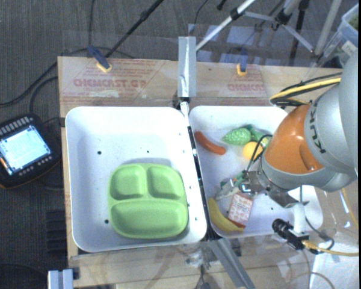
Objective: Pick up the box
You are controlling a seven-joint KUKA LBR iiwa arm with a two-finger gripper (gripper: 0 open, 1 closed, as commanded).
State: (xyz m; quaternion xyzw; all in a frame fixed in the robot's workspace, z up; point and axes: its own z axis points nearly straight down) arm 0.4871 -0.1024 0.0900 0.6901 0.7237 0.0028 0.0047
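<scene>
The box (239,209) is small, red and white, and lies in the right bin (271,116) near its front edge, partly on top of a yellow banana (219,217). My gripper (236,187) hangs just behind the box, at its upper end, low in the bin. The grey arm with its orange band (292,149) reaches in from the right and hides the bin's right part. Whether the gripper touches the box is unclear.
In the right bin also lie an orange-red sausage (210,143), a green leafy item (240,135) and a yellow fruit (253,150). The left bin (90,137) holds a green divided plate (148,201). A handheld screen (19,149) sits at far left.
</scene>
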